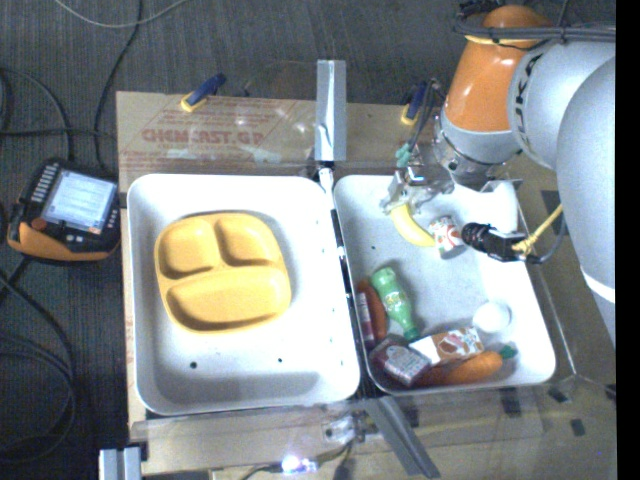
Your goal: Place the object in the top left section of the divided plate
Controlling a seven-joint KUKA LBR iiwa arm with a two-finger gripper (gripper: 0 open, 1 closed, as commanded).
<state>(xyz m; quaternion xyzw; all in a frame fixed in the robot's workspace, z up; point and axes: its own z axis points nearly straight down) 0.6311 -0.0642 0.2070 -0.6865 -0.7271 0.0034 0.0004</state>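
The yellow divided plate (224,270) lies in the left bin (150,368), with its two small sections toward the far side and the large one toward the near side. My gripper (413,194) hangs over the far end of the right bin (535,353), just above a yellow banana (409,227). It looks open, with nothing between the fingers. The plate's sections hold nothing.
The right bin also holds a small white and red can (447,235), a green bottle (395,300), a red sausage (366,311), a white egg (491,316), a carrot (465,368), a small box (455,344) and a dark red packet (399,361). A teach pendant (68,211) lies left of the bench.
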